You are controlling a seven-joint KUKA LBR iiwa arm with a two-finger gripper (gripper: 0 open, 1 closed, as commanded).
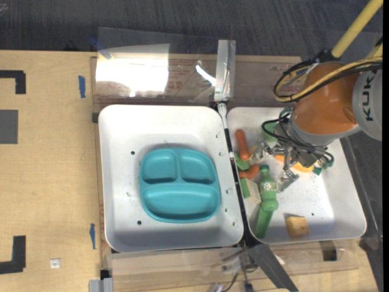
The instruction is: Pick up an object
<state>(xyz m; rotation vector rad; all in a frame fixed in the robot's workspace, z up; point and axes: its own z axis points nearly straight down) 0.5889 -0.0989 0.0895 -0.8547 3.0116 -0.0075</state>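
The gripper [285, 166] is low inside the right bin [340, 215], above a group of small toys; whether it is closed or holding anything cannot be told. A green bottle [265, 208] lies just below it, a tan block [297, 225] near the front wall, and the left bin [115, 163] holds a teal divided tray [180, 184].

A robotics lab or test cell, seen from above. A pale wooden surface [48, 163] carries two shallow white bins [115, 132] side by side, with blue tape marks [81, 85] left of the bins. A clear plastic sheet [158, 72] stands behind them. An industrial grey and orange arm [322, 105] trailing loose cables [292, 81] reaches over the right bin [340, 212]. Dark carpet [182, 5] lies beyond the surface.
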